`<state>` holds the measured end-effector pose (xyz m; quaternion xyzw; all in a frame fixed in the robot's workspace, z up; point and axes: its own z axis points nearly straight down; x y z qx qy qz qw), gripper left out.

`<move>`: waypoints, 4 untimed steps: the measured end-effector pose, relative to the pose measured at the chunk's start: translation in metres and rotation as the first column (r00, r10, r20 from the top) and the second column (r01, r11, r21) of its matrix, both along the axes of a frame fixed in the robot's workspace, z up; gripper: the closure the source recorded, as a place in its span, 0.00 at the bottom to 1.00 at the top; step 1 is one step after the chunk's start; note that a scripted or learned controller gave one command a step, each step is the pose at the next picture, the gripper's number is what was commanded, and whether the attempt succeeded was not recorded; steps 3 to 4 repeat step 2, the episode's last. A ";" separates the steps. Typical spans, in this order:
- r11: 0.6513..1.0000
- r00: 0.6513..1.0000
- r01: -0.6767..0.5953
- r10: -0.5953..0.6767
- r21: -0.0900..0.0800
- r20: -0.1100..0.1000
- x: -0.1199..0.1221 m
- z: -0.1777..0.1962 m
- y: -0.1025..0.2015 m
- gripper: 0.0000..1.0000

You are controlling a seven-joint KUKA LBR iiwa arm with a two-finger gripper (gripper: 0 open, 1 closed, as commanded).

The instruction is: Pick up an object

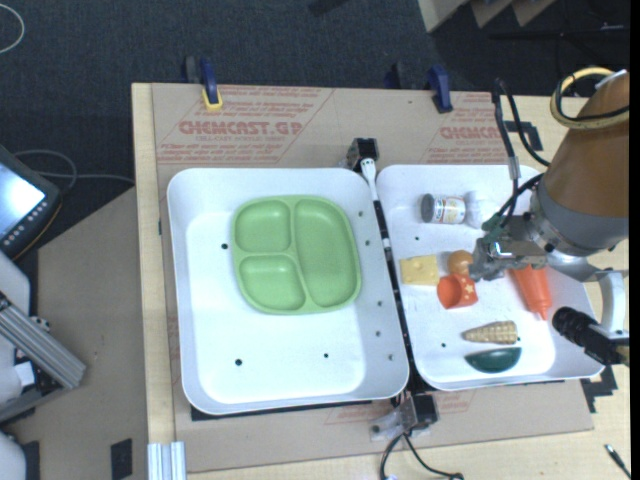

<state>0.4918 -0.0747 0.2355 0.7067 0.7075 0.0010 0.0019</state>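
Observation:
Several small objects lie in the right bin: a yellow cheese wedge, a small orange ball, a red piece, an orange carrot, a ridged tan cone, a dark green piece and a small jar on its side. My gripper hangs low over the bin, just right of the orange ball and above the red piece. Whether it touches either, I cannot tell.
The left bin holds a green divided plate. A black clip sits at the back where the bins meet. A black part juts over the right bin's front right corner. The arm's orange band looms above the right bin.

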 end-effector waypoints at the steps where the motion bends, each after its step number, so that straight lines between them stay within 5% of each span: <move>1: 1.000 1.000 0.002 -0.002 0.002 -0.008 -0.004 -0.020 -0.004 1.00; 4: 1.000 1.000 0.000 0.000 0.001 -0.003 0.003 -0.020 0.003 1.00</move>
